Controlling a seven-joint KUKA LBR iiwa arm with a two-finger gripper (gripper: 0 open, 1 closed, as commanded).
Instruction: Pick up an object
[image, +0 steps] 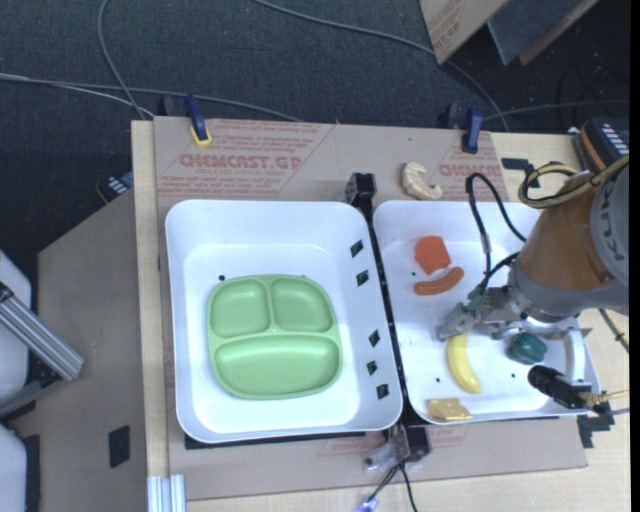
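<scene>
Fingers of the gripper are seen spread open and empty just above the banana, presumably positioned for 1 grasp.

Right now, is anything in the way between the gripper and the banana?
Nothing visible stands between them. The gripper sits in the right bin, right above the top end of the banana. The hot dog and the orange block lie farther back, off to the side.
</scene>
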